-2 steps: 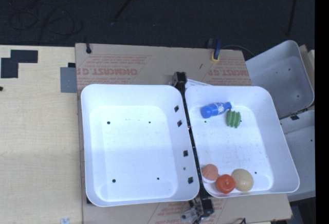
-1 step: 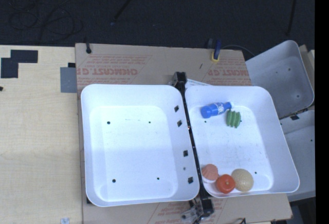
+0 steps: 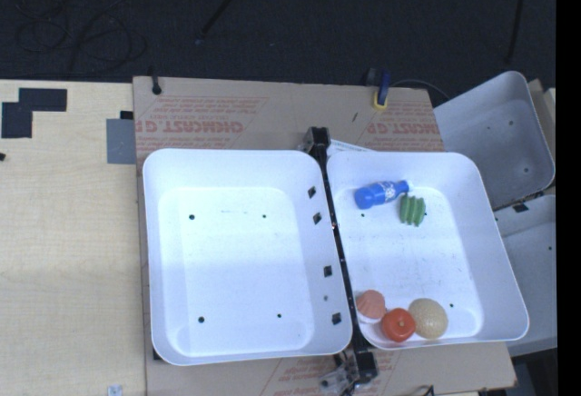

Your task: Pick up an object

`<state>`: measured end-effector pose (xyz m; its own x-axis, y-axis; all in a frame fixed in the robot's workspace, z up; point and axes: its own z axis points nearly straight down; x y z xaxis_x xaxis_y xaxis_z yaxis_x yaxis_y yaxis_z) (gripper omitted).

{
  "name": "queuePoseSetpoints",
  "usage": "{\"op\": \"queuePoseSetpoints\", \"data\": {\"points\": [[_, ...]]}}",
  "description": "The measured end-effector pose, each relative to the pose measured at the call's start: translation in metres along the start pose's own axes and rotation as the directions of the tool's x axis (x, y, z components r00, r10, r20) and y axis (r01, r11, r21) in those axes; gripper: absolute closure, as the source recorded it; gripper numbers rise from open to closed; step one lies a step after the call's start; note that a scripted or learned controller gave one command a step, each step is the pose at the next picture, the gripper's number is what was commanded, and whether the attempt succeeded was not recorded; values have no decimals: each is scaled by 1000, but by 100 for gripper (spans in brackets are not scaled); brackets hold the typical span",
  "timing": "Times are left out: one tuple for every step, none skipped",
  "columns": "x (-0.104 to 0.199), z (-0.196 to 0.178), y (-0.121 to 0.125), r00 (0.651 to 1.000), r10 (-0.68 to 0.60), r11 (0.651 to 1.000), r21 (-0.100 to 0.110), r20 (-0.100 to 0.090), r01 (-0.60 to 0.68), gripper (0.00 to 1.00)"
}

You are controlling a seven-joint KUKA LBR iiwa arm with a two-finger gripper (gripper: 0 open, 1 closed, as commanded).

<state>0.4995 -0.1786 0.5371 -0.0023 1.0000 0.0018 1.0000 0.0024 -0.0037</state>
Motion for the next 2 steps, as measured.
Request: {"op": "queuePoseSetpoints", "data": {"points": [[37,-1,-24,1000,-1,1000,-1,1,1,100],[66,0,-23,1000,-1,1000,-1,1,1,100]]}}
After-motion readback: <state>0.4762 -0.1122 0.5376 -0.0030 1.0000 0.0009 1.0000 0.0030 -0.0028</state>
